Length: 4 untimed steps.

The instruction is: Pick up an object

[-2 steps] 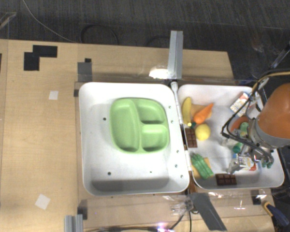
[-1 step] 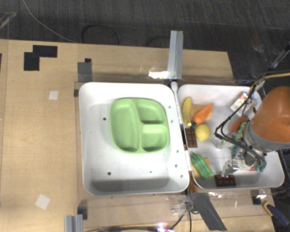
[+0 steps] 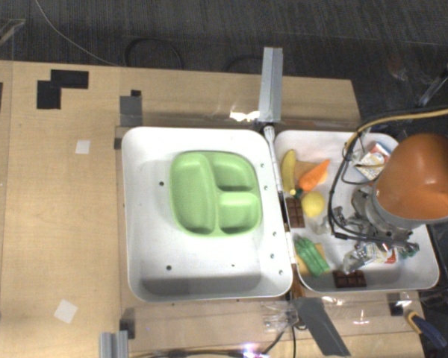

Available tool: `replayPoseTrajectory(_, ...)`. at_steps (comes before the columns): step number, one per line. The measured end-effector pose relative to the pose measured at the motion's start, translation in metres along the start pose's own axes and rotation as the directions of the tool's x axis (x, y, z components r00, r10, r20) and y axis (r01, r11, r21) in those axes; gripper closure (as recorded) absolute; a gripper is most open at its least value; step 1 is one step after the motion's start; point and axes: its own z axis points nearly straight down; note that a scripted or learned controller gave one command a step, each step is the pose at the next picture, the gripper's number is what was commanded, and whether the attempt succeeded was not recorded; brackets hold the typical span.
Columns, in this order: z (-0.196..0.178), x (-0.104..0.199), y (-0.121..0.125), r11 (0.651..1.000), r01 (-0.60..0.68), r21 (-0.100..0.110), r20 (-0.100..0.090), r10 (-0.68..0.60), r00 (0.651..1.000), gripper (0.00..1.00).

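Arm point(image 3: 422, 177): reaches in from the right; its glossy orange band and grey wrist cover much of the right bin's right half.
Gripper point(image 3: 369, 250): lies under the wrist amid black cables, low over the bin's near right part; whether it is spread or pressed together cannot be told.
Right bin point(image 3: 425, 278): shallow, white, with rounded corners; its far right part is hidden by the arm.
Banana point(image 3: 288, 168): smooth, yellow, curved, lying along the bin's left wall, far end.
Carrot point(image 3: 313, 174): orange, tapered, just right of the banana.
Lemon point(image 3: 313, 203): yellow and rounded, nearer than the carrot.
Green item point(image 3: 311, 253): ridged, elongated, near the left wall; its kind is hard to make out.
Brown bar point(image 3: 350, 279): flat, segmented, dark, at the near wall.
Packet point(image 3: 372, 159): white, crinkled, printed; partly cut off by the orange band.
Left bin point(image 3: 145, 274): shallow, white, matte.
Green tray point(image 3: 213, 192): pale green, moulded plastic with three compartments, at the left bin's middle.
Bench point(image 3: 52, 222): light wood grain.
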Motion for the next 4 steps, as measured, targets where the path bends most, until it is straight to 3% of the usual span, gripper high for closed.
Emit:
replayPoseTrajectory(1,0.003,-0.012,-0.062,0.992,0.124,-0.006,-0.007,-0.124,0.992,0.00)
replayPoseTrajectory(2,0.004,-0.041,-0.056,0.994,0.105,-0.008,-0.009,-0.105,0.994,0.00)
replayPoseTrajectory(3,0.001,-0.040,0.022,1.000,0.025,-0.014,-0.013,-0.025,1.000,0.00)
replayPoseTrajectory(4,0.005,-0.093,-0.035,0.984,0.177,-0.011,-0.009,-0.177,0.984,0.00)
